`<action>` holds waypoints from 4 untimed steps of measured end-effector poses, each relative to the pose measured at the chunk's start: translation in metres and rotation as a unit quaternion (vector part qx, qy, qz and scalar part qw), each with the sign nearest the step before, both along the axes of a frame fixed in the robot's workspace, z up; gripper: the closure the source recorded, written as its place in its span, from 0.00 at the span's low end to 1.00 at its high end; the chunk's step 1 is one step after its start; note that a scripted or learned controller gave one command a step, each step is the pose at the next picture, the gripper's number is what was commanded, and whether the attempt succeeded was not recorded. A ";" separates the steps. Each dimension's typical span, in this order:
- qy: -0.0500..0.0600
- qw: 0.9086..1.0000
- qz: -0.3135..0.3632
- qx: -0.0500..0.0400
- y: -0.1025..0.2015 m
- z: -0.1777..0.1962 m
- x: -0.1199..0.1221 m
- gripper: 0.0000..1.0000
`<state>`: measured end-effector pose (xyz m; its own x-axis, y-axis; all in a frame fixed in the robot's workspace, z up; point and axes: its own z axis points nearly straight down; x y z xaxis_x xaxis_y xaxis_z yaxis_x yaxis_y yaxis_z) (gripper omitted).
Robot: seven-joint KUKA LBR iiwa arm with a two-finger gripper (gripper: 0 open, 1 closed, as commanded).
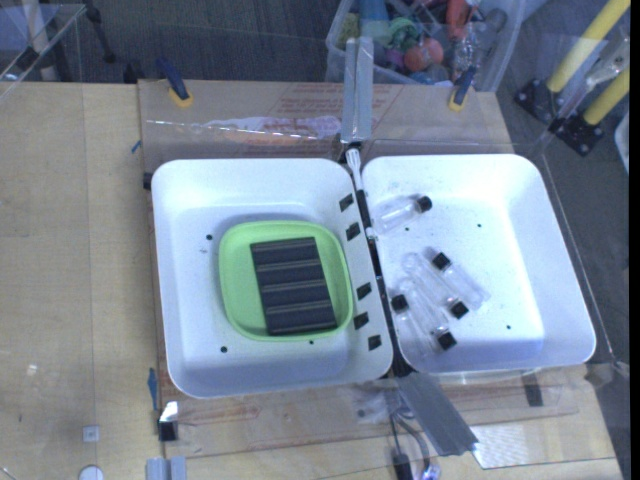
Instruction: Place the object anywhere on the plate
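A light green square plate (232,290) lies in the left white bin (188,206), slightly toward its front. On the plate rests a black ridged rectangular block (292,286), covering most of the plate's middle and tilted a little. The right white bin (525,230) holds several small clear bottles with black caps: one near the back left (400,210), the others clustered near the left front (440,290).
A row of black clips (360,268) runs along the seam between the two bins. Behind the bins stands a clear tub of colourful toys (425,18). Yellow-padded stand legs (590,43) are at the far right. Bare wooden bench (70,268) lies to the left.
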<state>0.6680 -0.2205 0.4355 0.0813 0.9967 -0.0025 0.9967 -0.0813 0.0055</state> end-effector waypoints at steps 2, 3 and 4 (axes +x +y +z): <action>0.001 0.999 -0.033 0.001 0.001 0.000 -0.001 0.00; 0.001 0.999 -0.050 0.001 0.001 0.000 -0.001 0.00; 0.002 0.998 -0.056 0.001 0.004 0.000 -0.001 0.00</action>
<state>0.6667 -0.2170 0.4355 0.1928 0.9812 -0.0005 0.9812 -0.1928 0.0019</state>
